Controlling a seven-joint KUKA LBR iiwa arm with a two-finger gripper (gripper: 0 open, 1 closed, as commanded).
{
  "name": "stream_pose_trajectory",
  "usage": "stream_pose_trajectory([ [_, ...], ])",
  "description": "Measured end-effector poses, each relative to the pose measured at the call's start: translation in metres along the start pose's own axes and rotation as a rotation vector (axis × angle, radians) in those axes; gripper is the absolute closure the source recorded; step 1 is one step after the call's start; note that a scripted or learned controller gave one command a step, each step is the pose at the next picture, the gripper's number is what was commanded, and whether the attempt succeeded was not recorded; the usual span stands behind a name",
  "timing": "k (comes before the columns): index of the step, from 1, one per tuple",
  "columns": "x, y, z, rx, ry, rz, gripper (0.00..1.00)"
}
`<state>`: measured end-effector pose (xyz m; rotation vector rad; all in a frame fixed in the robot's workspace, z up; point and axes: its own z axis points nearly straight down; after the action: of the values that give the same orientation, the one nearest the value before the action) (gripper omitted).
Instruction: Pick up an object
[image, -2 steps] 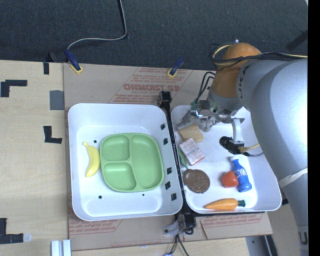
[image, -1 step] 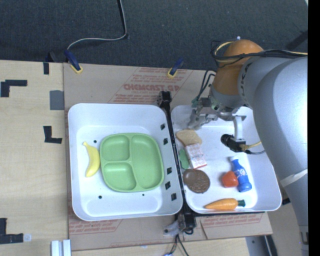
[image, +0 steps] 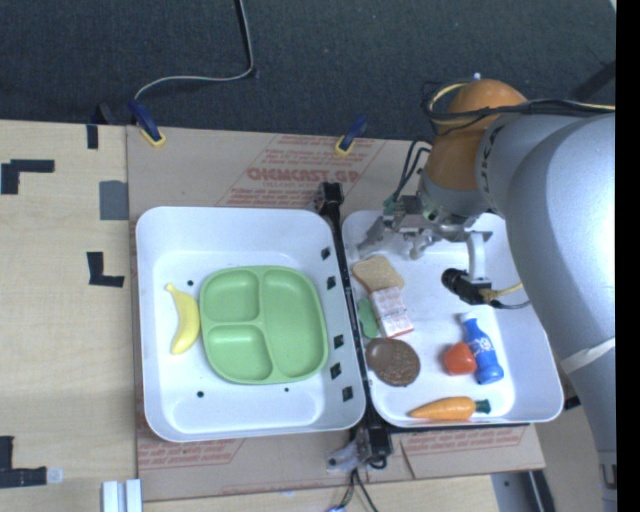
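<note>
Right bin (image: 440, 318), far end: gripper (image: 405, 232), carried by the grey arm (image: 560, 220) entering from the right, hanging low over the bin's far left corner. Whether it is spread or closed cannot be told from this slant, and no item is seen in its grasp. Likely target, judged by nearness: bread slice (image: 377, 272), tan, lying flat just to the near side of the gripper and against the bin's left wall. Next along that wall, toward the near end: small white packet (image: 393, 312) with red print, touching the bread slice and partly covering a green item (image: 366, 320) whose kind is unclear; then a brown round disc (image: 392, 362), flat. Right half of the bin: red tomato (image: 458, 359) touching a blue bottle (image: 484, 352) lying on its side; orange carrot (image: 443, 408) along the near wall. Items are loosely scattered, apparently so each can be approached from above. Left bin (image: 170, 395): green divided plate (image: 265, 325) at the centre, yellow banana (image: 184, 318) just beside its left edge. Both bins rest on a cardboard sheet (image: 280, 170). Status, as a judgement: approach stage, pick not yet made; the bread's closeness to the wall and packet may crowd a grasp.
</note>
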<state>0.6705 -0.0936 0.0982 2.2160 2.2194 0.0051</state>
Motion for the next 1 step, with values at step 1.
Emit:
stream_pose_trajectory([
  [1, -0.0024, -0.0369, 0.0099, -0.001, -0.001, 0.001, 0.00],
])
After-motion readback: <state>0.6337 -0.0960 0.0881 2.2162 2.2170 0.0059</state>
